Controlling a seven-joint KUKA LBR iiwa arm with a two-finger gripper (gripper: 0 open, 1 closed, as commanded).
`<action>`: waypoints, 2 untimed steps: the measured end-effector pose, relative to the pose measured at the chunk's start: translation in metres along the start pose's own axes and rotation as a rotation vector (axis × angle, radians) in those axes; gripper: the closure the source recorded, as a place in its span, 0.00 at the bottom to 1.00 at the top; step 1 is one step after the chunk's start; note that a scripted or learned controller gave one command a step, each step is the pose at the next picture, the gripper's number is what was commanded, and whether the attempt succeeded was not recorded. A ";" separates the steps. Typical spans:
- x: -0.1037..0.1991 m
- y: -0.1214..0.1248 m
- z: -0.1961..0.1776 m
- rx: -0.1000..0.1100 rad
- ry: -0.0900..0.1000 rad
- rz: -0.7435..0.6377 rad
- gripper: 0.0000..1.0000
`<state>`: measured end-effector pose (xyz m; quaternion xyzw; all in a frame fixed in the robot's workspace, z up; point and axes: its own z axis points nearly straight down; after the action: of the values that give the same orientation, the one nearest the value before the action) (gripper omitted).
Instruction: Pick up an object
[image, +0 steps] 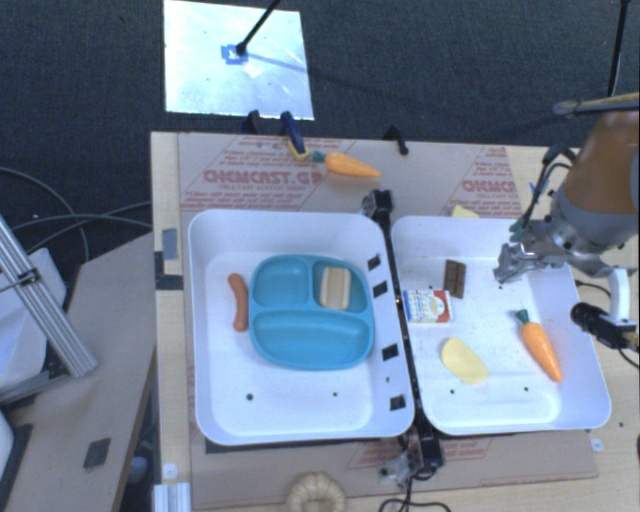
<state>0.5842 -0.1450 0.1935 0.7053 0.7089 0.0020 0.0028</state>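
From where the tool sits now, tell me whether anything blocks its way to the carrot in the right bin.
Nothing visible does. The tool is over the right bin, and the carrot lies just below it in the picture, with bare white floor between them. The chocolate bar lies off to the side.

Arm (600, 190): grey rounded housing, broad orange band above wrist. Gripper (515, 262): small, bare grey metal, blocky. Thin dark cable along wrist side. Black cylindrical fitting (597, 322) lower down.
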 end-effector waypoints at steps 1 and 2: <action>0.000 0.002 -0.033 0.001 0.000 0.000 1.00; 0.050 0.037 -0.036 0.001 0.002 -0.005 1.00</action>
<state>0.6211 -0.0949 0.2299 0.7037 0.7105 0.0023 0.0014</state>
